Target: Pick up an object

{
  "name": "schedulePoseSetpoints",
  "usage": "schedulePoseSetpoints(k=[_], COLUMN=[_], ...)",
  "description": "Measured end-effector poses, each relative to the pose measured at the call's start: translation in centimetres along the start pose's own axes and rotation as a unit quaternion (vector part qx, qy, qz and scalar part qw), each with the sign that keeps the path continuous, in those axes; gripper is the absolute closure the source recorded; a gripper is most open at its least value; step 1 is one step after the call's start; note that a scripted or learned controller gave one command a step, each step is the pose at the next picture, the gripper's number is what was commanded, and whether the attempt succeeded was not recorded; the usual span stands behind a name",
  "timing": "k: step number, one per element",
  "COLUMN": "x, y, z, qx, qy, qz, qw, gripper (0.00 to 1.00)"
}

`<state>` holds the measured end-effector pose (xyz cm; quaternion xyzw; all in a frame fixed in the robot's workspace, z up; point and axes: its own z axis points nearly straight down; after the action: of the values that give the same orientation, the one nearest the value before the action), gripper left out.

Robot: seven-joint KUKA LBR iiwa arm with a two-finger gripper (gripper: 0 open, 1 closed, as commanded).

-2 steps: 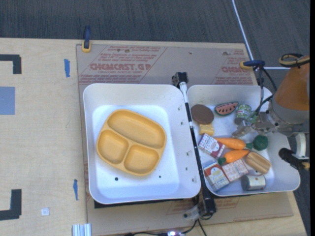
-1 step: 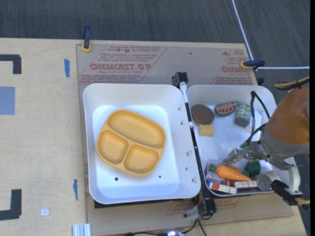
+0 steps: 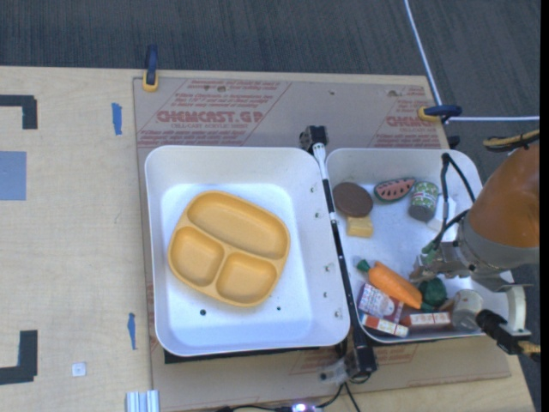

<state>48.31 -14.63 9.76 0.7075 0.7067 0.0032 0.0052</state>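
Left bin [image 3: 163, 230] sits mid-surface and carries a yellow divided tray [image 3: 228, 247], three compartments, nothing on them.

Right bin [image 3: 343, 166] toward the surface's right edge holds the clutter: brown disc [image 3: 352, 199] and yellow block [image 3: 360, 227] near its left wall, watermelon slice [image 3: 394, 188] and small green can [image 3: 424, 201] along the far wall, carrot [image 3: 395, 285] in the middle, red-and-white packets [image 3: 381, 309] at the near-left corner.

Likely target is the carrot. Long axis runs diagonal, from the green-top end at far-left down to the blunt end at near-right, and that near-right end points at the tool [image 3: 431, 275]. A green lump [image 3: 433, 292] lies just beside the blunt end, right under the tool.

Tool is low over the right bin near its near-right part, just right of the carrot, arm coming in from the surface's right edge. Finger state: cannot tell, cables and wrist body cover the tips. Nothing visibly pinched.

Judgement: coming move needs a small shift left along the carrot and a close across its short width.
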Motion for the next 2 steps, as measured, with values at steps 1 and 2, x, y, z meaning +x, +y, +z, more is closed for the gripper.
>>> schedulePoseSetpoints(k=[1, 2], x=[7.7, 7.7], y=[-0.1, 0.1], z=[-8.8, -9.8], qx=[0.004, 0.002], qy=[0.002, 0.001], qz=[-0.001, -0.001], qw=[1.0000, 1.0000], gripper=[1.00, 1.00])
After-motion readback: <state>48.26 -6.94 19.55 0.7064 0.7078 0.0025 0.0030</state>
